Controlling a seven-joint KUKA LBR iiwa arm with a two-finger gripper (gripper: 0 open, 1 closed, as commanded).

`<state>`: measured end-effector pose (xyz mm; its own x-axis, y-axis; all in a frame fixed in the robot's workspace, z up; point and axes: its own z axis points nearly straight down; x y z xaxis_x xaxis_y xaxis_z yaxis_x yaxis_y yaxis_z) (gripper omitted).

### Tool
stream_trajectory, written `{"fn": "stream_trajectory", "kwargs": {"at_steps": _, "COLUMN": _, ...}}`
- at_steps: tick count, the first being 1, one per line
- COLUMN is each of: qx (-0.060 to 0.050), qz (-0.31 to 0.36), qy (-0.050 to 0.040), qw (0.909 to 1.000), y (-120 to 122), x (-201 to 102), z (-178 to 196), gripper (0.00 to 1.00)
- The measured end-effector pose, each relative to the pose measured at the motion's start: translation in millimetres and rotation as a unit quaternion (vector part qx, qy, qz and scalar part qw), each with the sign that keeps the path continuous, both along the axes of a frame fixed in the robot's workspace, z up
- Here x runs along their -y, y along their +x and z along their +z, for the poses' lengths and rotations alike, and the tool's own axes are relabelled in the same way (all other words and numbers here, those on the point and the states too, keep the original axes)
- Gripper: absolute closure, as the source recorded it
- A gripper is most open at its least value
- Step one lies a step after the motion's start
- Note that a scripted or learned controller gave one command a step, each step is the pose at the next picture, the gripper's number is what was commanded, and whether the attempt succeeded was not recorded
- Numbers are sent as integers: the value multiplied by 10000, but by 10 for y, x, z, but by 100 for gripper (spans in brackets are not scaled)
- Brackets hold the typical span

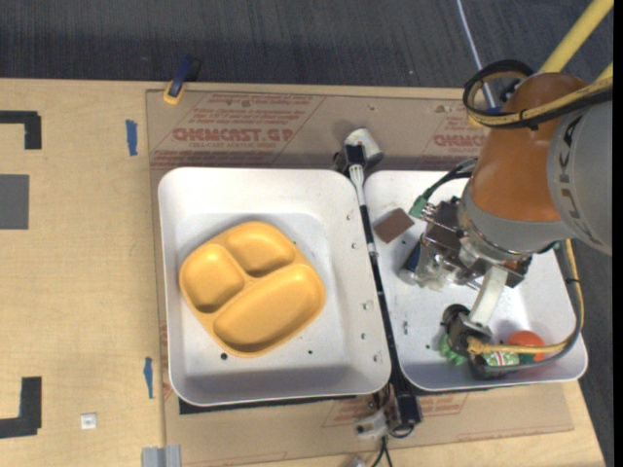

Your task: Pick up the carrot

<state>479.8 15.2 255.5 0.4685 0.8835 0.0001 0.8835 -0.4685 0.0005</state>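
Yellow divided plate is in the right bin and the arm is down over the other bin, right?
Not quite. The camera view shows the yellow divided plate in the left bin, not the right one. The arm is down over the other bin, the right bin, near a small brown block.

I see a dark grey carpeted floor (292,17) beyond the desk (78,290). The desk is pale wood. Blue tape (131,136) and black marks (24,129) sit on it.
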Motion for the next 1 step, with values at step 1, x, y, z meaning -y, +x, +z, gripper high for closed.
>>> {"fn": "stream_trajectory", "kwargs": {"at_steps": 1, "qx": -19, "qz": 323, "qy": 6, "qw": 9995, "y": -12, "x": -616, "z": -714, "gripper": 100}}
